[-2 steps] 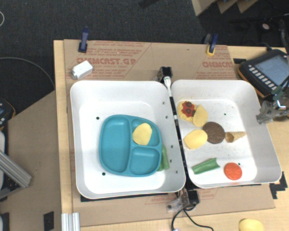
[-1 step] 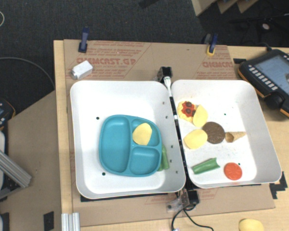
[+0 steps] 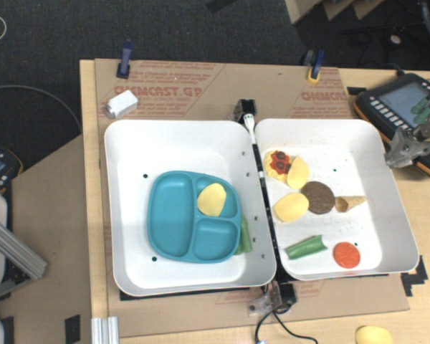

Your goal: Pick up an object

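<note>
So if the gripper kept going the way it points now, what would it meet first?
Probably the near rim of the right bin, just beside the gripper, which seems to point left and downward. Its height above the rim is unclear.

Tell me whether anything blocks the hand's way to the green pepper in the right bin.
Nothing visible does. The hand sits at the right bin's far right edge; the green pepper lies uncovered near the front, apart from the orange slice.

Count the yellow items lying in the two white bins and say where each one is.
3. One yellow piece sits on the teal tray in the left bin. In the right bin, one yellow wedge lies beside the pizza slice, and one yellow lemon touches the brown disc.
</note>
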Action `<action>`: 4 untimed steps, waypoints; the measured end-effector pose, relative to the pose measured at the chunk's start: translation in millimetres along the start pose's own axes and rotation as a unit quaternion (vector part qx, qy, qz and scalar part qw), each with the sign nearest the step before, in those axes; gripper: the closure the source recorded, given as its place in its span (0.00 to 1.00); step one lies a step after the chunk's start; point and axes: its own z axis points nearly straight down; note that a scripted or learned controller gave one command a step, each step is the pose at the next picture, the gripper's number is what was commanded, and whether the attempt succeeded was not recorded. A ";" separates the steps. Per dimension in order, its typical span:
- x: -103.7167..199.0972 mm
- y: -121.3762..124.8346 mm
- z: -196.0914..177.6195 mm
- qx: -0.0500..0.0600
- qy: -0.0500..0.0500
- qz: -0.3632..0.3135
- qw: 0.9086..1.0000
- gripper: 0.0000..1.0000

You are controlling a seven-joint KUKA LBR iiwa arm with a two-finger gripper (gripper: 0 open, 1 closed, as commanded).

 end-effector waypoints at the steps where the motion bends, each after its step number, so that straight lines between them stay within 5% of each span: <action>1: 9.1 0.8 61.2 -0.001 0.000 0.000 1.000 1.00; 2: 46.9 17.6 -82.7 -0.016 -0.002 -0.002 1.000 1.00; 3: 58.0 -0.7 32.8 0.001 0.000 0.000 1.000 1.00; 4: 91.8 0.3 -114.9 -0.016 -0.001 -0.002 1.000 1.00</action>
